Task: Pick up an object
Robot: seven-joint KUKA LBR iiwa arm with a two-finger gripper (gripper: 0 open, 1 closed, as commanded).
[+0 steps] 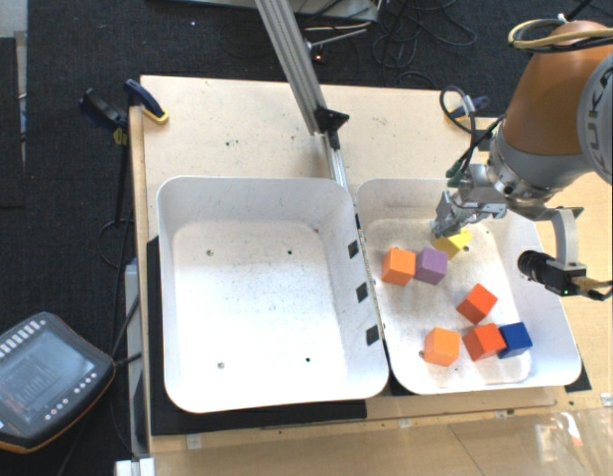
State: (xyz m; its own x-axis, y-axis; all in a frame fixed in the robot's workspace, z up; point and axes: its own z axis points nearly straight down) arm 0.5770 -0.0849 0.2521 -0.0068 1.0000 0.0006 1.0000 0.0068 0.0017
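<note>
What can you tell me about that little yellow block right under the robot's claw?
The yellow block is small, plain and matte, maybe foam or painted wood. It sits in the right-hand bin, near its far end, and looks slightly tilted. The gripper is right over it and hides its upper part, so its full shape is unclear, as is whether it is gripped. A purple block lies just beside it, close but seemingly apart.

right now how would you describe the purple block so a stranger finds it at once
Look in the right-hand white bin, the one holding all the blocks. In its upper half, two cubes sit side by side, touching; the small purple cube is the right one, next to an orange cube. It is the sole purple piece.
</note>
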